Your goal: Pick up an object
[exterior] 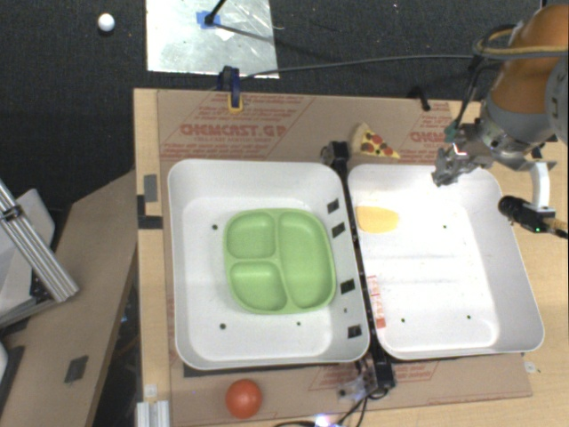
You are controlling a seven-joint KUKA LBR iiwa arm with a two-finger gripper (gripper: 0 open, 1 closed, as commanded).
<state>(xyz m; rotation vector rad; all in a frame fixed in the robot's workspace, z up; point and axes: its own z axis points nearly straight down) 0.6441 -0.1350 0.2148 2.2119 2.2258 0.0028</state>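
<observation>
Green tray (280, 261) with three sections sits in the left bin (191, 189). Right of it, a flat yellow piece (377, 219) lies in the right bin's (498, 318) upper left part. Farther right, the claw (447, 169) hangs over that bin's top edge; I cannot tell how wide it is.

A toy pizza slice (374, 142) lies on the brown cardboard (267, 123), near the gripper (442, 174) and to its left in the camera view. Much further left of the gripper and higher in the view, a blue clamp (230, 85) sits at the cardboard's far edge, just under a silver sheet (209, 25), and a small white ball (107, 22) lies on the black ground. An orange ball (243, 398) rests at the near edge, well apart from the gripper.
</observation>
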